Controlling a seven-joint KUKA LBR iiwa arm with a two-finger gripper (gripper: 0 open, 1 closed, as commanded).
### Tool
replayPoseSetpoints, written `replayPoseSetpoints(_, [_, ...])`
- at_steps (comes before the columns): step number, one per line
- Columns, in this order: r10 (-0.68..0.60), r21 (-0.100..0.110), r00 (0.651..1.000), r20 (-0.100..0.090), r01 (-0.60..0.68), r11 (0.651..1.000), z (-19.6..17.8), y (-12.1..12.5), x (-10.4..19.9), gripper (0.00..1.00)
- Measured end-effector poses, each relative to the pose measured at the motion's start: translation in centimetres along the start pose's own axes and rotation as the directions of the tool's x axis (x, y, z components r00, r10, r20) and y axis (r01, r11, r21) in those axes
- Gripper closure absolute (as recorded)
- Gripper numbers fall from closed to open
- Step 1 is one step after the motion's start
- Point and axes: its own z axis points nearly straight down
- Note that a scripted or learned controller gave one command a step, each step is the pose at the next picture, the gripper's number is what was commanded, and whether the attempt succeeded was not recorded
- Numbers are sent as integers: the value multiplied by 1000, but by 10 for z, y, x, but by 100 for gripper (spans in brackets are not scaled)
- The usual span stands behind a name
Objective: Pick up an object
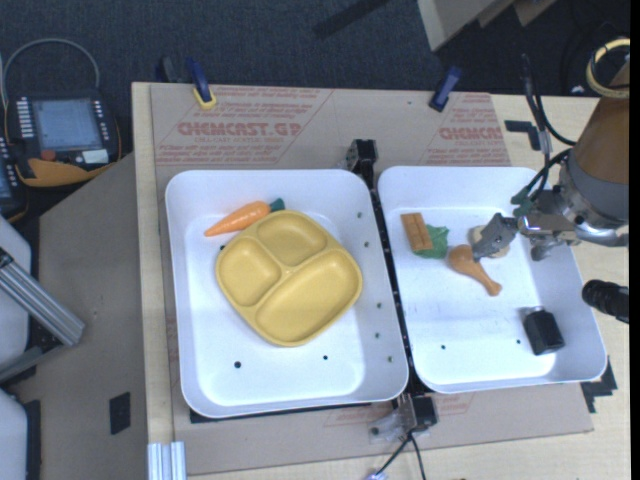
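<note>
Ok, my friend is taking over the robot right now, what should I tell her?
Gripper: low in the right bin, right next to the toy chicken leg. I cannot tell whether it has grabbed anything.
Right bin also has a brown block with a small green piece beside it, and a black block near the front corner.
Left bin: a yellow divided plate and a toy carrot behind it.
Done: nothing lifted that I can see.
Left: grab one thing and lift it.

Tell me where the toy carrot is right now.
The toy carrot lies in the left bin, near its far edge, touching the upper-left rim of the yellow divided plate.
</note>
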Motion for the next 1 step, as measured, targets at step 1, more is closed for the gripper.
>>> replayPoseSetpoints(1, [-3, -12, 1000, 2, 3, 1000, -6, 2, 0, 0])
